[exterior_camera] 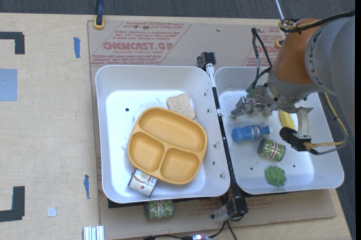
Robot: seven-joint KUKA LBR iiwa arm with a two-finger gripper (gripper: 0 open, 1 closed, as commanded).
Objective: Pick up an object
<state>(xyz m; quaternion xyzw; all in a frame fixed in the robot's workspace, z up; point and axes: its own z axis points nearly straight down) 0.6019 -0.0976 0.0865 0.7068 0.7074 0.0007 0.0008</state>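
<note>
From my remote seat, the pickable pieces sit mostly in the right bin [324,177]: a blue bottle [250,133] lying on its side near the bin's middle, a small green-labelled can [271,149] just to its near right, a green knobbly ball [275,176] nearer still, and a yellow piece [287,119] partly hidden under the arm. The pincer [247,107] hangs over the far-left part of that bin, just beyond the blue bottle. I cannot tell from this angle how far its fingers are spread, and I see nothing between them. The grey arm with its orange band [293,58] comes in from the right, cables looping around the wrist.

In the left bin [104,120], a yellow divided tray [167,145] with three compartments lies tilted across the middle. A pale rough sponge-like piece [181,105] touches its far edge, and a small white carton [141,182] pokes out beneath its near-left corner. Another green-labelled can [160,209] lies outside the bins on the counter [45,132], just by the left bin's near edge.
</note>
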